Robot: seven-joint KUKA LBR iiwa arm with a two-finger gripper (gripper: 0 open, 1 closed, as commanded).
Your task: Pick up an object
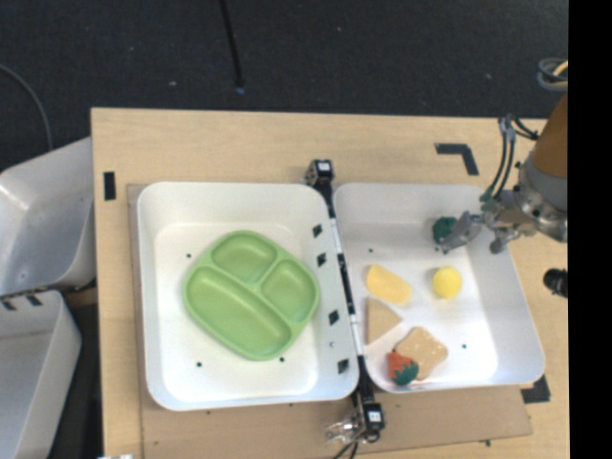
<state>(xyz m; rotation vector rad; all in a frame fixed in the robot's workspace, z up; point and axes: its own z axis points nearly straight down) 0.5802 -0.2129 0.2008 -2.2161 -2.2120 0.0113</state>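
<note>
The right bin (497,352) holds several toy foods: a yellow wedge (388,284), a yellow ball (447,282), a tan triangular piece (381,321), a toast-like slice (426,349) and a red and green piece (402,368) on the slice's near corner. A small dark green object (445,229) lies at the back of this bin. My gripper (463,228) reaches in from the right, low over the bin, and its tip is right against the dark green object. Whether it grips the object is unclear at this size.
The left bin (163,371) holds a light green divided plate (251,295) near its middle. A ridge with black clips (337,285) separates the two bins. The wooden bench (239,142) surrounds both, and a white container (38,218) stands off the bench at far left.
</note>
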